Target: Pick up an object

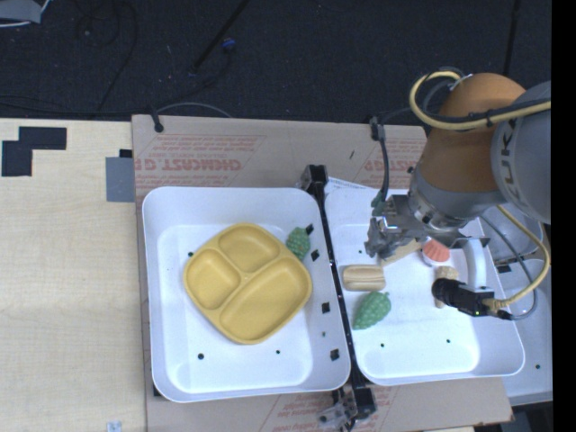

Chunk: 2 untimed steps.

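Observation:
My gripper [382,244] hangs low over the right bin [432,354], just above and to the right of a tan bread-like roll [363,278]. Nothing shows between its fingers. A green bumpy fruit [372,309] lies just below the roll. A small orange-pink piece [436,252] sits to the right of the gripper, partly hidden by the arm. In the left bin [171,349] a yellow divided plate [247,282] lies flat, with a second green bumpy fruit [298,240] at its upper right edge.
A black divider bar [328,277] runs between the two bins. A black and yellow cable fitting [463,297] hangs over the right bin's right side. The bins rest on brown cardboard [234,151].

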Available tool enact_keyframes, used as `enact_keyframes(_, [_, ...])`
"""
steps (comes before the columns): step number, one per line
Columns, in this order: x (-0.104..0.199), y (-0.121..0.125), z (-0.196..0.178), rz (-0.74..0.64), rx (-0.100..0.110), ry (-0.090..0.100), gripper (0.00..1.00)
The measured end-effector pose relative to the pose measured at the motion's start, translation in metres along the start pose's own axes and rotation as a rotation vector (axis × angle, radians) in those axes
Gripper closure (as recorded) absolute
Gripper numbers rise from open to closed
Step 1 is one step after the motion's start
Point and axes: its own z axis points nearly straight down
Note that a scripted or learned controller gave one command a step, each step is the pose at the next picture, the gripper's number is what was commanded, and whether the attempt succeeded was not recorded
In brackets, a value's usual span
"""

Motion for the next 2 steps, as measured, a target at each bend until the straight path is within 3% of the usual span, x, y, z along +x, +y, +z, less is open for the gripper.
enact_keyframes(1, [0.047,-0.02,-0.01,-0.002,-0.001,0.001,1.0])
enact_keyframes(2, [0.09,-0.043,0.004,0.001,0.0,-0.001,1.0])
